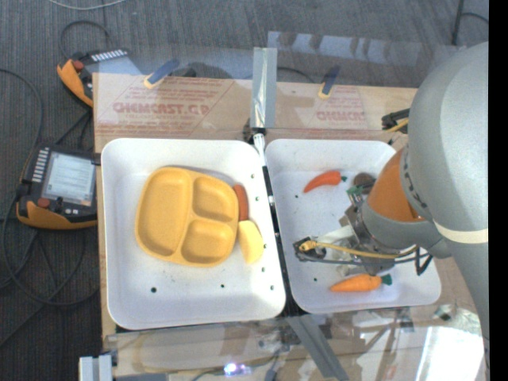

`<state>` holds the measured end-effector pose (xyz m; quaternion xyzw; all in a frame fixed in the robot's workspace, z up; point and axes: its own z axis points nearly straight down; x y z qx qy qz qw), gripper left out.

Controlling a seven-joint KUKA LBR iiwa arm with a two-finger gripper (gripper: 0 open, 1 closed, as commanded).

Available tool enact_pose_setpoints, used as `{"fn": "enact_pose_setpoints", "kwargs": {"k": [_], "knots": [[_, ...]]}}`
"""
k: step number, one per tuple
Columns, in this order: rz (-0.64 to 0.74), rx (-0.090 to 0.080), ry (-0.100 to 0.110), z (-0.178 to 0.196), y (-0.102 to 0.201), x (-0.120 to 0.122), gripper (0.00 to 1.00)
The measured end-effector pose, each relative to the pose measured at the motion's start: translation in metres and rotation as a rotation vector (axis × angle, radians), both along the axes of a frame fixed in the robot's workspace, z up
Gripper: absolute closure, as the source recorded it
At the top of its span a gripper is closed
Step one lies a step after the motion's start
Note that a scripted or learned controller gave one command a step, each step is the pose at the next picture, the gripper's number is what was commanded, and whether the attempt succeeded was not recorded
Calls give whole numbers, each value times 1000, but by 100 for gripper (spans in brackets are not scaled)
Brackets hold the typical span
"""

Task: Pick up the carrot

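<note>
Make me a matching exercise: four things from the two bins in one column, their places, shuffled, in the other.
1. carrot
2. yellow divided tray
3. orange-red pepper
4. pale yellow piece

A. left bin, middle
B. right bin, far part
C. right bin, near edge
D. left bin, beside the tray's right side

Pairs: 1-C, 2-A, 3-B, 4-D

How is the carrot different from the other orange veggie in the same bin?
The carrot lies straight, while the orange pepper curves. The carrot has a green tip at its right end; the pepper looks redder. The carrot sits near the front edge of the right bin, the pepper near the back. Both are orange, pointed and lying flat in that bin.
</note>
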<state>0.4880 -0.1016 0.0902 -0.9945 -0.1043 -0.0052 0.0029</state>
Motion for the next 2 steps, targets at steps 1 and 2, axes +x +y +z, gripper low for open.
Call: {"fn": "enact_pose_setpoints", "kwargs": {"k": [1,2], "knots": [[249,-8,15,92,50,-5,100],[453,-9,16,92,32,-6,100]]}}
